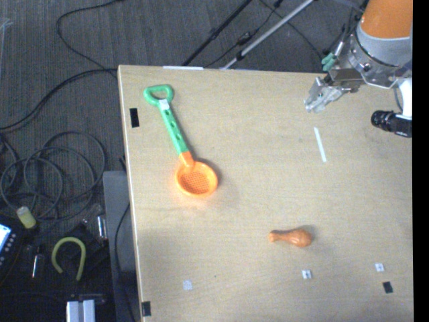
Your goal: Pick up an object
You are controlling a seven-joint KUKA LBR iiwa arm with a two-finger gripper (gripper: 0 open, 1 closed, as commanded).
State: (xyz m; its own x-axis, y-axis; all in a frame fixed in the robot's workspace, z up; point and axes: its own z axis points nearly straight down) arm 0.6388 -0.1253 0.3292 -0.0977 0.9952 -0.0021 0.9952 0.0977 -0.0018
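My gripper (320, 100) hangs above the upper right of the wooden surface; whether its fingers are apart I cannot tell. The green-handled orange plastic scoop (182, 149) and small orange drumstick-shaped toy (292, 237) lie well apart, so each is easy to reach alone

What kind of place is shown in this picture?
Probably a robotics lab: a robot arm hangs over a plain wooden bench bearing a toy spoon, with loose cables on carpet.
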